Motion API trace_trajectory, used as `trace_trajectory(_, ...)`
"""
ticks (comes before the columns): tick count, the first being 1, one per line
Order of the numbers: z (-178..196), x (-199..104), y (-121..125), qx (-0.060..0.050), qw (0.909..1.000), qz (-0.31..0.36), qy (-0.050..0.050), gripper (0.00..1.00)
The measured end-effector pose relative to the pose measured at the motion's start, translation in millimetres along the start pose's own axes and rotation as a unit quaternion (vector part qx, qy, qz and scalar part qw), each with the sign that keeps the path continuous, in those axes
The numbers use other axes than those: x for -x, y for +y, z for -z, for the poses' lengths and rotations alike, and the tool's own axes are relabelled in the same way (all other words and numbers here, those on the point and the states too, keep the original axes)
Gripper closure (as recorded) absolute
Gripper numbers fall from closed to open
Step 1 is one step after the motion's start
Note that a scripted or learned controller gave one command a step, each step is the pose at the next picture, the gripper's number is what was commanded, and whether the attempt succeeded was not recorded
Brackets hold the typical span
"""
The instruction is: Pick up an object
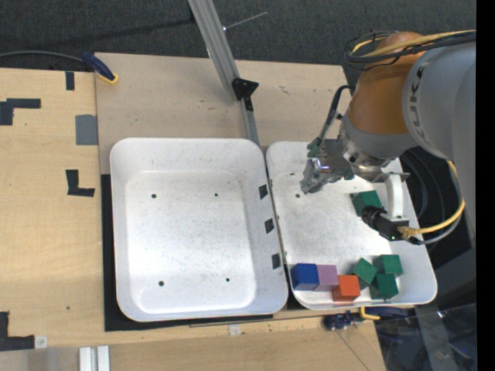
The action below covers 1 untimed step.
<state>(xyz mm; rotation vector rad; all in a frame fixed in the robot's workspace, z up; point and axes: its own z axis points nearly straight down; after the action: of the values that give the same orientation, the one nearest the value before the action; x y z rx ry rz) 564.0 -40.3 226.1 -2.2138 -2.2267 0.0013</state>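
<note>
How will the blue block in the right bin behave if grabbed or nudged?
The blue block looks like a rigid cube with flat faces, so it should slide rather than roll. It is small, so probably light. It sits by the bin wall with the purple block alongside, so fingers may lack room.

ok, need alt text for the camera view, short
A grey KUKA arm with an orange band reaches in from the right, its end effector low over the upper part of the right white bin. Small blocks cluster along that bin's near edge: blue, purple, orange and several green. The left white bin sits alongside.
</note>
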Motion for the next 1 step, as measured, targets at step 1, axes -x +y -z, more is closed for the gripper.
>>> trace_trajectory(1, -0.7, -62.2, 14.5, 0.0, 1.0, 0.001, 0.001, 1.0)
